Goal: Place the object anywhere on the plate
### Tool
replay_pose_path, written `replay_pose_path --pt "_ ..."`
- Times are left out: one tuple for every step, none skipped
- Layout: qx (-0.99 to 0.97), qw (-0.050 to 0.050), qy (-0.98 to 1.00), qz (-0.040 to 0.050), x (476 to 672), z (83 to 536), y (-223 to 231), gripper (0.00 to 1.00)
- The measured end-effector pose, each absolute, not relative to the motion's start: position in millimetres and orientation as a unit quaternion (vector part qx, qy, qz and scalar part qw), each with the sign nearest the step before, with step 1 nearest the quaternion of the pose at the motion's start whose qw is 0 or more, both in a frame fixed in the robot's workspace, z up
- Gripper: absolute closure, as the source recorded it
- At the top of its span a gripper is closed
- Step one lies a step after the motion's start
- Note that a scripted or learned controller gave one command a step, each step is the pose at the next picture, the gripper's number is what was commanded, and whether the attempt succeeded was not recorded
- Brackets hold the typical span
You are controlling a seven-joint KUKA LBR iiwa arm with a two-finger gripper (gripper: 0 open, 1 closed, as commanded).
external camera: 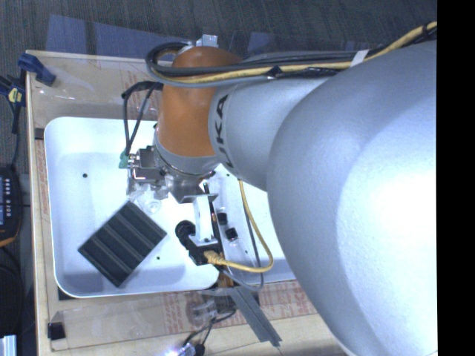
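A robotics laboratory or test cell is indicated. A grey industrial arm [349, 184] with an orange band [187, 102] is mounted at a wooden bench [185, 314]. Exposed black and yellow cables [297, 67] are routed along the arm. A shallow white bin [63, 199] is set on the bench, and grey carpet [223, 6] is seen beyond it.

White bin [56, 199] on wooden bench [111, 317], blue clamp [33, 67] at corner

The arm [334, 162] hides the right bin and covers the right side of the left bin [56, 199].
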State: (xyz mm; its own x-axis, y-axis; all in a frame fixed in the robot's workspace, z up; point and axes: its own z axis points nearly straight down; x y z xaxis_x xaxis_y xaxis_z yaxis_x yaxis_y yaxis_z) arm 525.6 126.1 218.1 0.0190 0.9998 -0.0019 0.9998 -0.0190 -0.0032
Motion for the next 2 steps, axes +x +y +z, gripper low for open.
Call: replay_pose_path --pt "-0.717 0.001 -0.698 0.0007 504.9 404 154 1.00" --pt "-0.697 0.001 -0.717 0.0026 596.7 425 215 1.00"
